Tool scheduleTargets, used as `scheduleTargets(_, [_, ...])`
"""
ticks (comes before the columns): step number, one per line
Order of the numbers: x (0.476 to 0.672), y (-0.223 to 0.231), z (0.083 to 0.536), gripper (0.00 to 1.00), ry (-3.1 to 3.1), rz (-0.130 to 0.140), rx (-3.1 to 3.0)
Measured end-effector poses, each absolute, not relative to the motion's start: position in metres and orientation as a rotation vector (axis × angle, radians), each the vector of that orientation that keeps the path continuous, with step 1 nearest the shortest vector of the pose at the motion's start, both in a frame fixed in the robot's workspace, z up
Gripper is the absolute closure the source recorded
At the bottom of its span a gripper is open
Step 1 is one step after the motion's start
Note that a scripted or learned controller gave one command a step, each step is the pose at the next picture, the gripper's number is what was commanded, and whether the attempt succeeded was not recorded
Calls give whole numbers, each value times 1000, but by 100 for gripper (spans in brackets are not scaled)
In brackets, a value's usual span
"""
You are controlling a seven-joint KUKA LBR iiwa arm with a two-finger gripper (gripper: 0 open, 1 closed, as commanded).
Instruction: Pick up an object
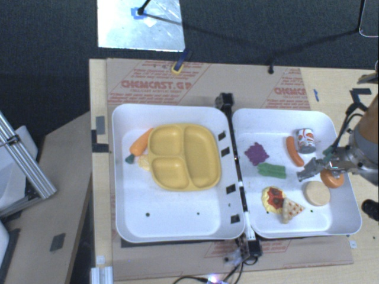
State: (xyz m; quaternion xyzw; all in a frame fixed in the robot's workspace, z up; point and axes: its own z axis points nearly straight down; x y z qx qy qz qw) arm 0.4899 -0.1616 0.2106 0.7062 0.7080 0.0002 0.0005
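The right bin point(340, 220) holds several toy foods: a purple grape bunch point(256, 154), a green piece point(272, 170), an orange sausage point(293, 151), a small can point(306, 139), a beige round bun point(317, 193), an orange round piece point(335, 181), a pizza slice point(291, 209) and a red-and-yellow item point(272, 197). My gripper point(314, 167) reaches in from the right over the bin's right half. It sits between the sausage and the bun, partly covering the orange round piece. I see nothing lifted off the bin floor.
The left bin point(177, 220) carries a yellow divided plate point(183, 157) with a carrot point(141, 142) at its left edge. A black hinge strip point(234, 164) runs between the bins. A metal sheet point(141, 16) lies beyond the bench.
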Motion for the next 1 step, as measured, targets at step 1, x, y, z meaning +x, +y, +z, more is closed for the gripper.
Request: scheduleTargets(1, [490, -157, 148, 0, 2226, -2, 2222])
